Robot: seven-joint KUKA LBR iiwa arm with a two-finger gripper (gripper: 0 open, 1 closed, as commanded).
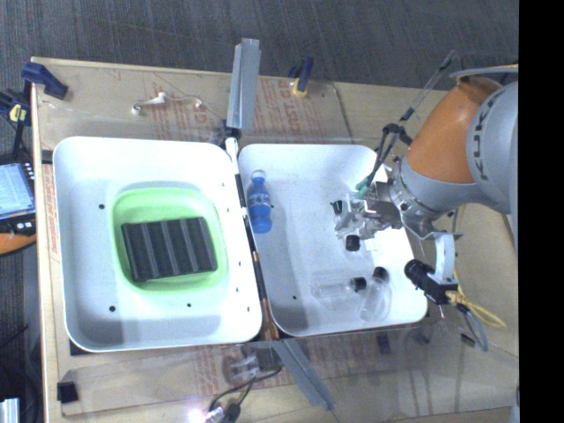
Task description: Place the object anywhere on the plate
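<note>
Bottle lies at the right bin's left edge; green plate sits mid left bin. Gripper hangs over the right bin's right side, grip state unclear

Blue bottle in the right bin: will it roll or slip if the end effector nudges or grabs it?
The blue bottle lies on its side against the right bin's left wall, so a sideways push would probably roll it. Its rounded, smooth-looking plastic body may slip in a grasp. It looks small, so likely light.
</note>
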